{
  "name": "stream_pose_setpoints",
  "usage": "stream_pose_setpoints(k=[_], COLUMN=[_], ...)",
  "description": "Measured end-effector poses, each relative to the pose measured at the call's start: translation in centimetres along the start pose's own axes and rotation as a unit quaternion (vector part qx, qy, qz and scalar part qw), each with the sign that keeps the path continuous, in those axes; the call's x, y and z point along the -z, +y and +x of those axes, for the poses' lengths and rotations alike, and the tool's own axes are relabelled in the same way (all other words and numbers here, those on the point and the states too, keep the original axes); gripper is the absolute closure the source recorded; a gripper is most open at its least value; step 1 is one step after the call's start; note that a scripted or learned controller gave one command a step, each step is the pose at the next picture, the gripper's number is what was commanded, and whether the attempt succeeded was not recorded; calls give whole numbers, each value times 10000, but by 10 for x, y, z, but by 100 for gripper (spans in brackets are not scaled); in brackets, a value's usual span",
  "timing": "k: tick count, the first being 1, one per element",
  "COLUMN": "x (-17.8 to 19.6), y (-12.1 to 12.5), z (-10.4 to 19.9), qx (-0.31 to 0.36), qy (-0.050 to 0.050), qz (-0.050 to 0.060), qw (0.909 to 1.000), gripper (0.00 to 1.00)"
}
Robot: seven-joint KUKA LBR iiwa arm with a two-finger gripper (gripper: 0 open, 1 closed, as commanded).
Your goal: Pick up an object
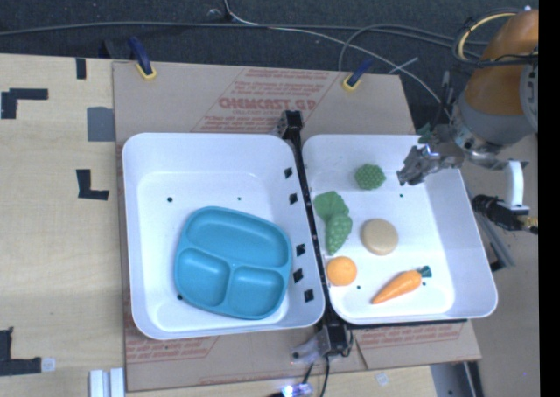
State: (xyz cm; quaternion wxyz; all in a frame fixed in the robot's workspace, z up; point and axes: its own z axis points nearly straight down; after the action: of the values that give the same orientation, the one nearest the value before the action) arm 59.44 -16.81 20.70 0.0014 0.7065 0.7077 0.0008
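The right bin [455, 238] holds several toy foods: a small green broccoli head [370, 177] at the back, a larger green leafy piece [333, 217] by the left wall, a beige round bun [380, 237] in the middle, an orange ball [341, 271] at the front left and a carrot [400, 286] at the front. My gripper [415, 169] hangs over the bin's back right part, to the right of the broccoli head and apart from it. Nothing shows between its fingers.
The left bin [149, 212] holds a blue divided tray [233, 262]. A black divider [300, 212] runs between the two bins. Cables [385, 45] cross the dark area behind the bench. Brown cardboard [245, 98] lies under both bins.
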Motion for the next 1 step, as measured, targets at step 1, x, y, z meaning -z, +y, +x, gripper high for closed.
stream_pose_setpoints(k=[1], x=[60], y=[3], z=[-7], qx=[-3], qy=[-5], qz=[-4], qw=[10000], gripper=[100])
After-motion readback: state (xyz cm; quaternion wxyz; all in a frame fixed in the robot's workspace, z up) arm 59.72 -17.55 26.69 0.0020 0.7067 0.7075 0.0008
